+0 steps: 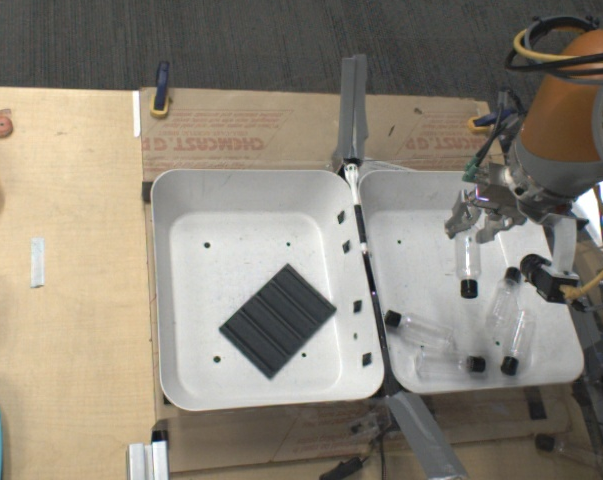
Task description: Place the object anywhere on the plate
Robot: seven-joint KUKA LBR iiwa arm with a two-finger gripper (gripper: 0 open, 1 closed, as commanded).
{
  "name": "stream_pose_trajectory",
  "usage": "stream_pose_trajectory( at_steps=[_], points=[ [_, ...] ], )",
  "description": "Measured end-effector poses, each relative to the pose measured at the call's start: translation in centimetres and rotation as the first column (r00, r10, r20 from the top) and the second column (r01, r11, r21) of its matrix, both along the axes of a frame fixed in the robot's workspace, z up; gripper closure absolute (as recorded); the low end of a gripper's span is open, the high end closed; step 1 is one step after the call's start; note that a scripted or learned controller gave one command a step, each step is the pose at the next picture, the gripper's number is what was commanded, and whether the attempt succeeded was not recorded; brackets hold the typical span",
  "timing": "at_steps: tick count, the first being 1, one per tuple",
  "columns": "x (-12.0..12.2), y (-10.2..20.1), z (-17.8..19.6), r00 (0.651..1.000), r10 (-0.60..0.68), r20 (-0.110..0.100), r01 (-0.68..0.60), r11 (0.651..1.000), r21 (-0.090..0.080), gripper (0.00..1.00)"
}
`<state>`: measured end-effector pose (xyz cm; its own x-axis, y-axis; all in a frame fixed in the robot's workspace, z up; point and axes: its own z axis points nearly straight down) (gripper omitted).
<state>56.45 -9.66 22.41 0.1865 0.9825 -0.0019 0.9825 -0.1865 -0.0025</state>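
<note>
Camera view: four clear tubes (468,265), one dark plate (278,320).

Plate (278,320) in left bin (181,198)

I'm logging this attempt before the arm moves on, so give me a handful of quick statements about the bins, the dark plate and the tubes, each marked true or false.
1. The dark ribbed plate lies in the left bin. True.
2. A clear tube already rests on the plate. False: the plate's surface is bare, and the clear tubes with black caps lie in the right bin.
3. The pincer is over the right bin. True.
4. The plate sits square to the bin walls. False: it is turned at a diagonal.
5. The orange band is over the left bin. False: the orange band is at the right, above the right bin's far corner.
</note>
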Motion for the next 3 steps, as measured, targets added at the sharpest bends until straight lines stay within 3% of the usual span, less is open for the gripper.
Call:
stream_pose_trajectory(
  at_steps=[1, 2, 3],
  points=[
    [7.3, 5.9, 0.6, 0.978, 0.210, 0.000, -0.210, 0.978, 0.000, 1.00],
    [2.5, 9.9, 2.2, 0.955, 0.298, -0.001, -0.298, 0.955, 0.001, 1.00],
    [-0.4, 16.8, 2.3, 0.937, 0.348, -0.001, -0.348, 0.937, 0.001, 1.00]
  ],
)
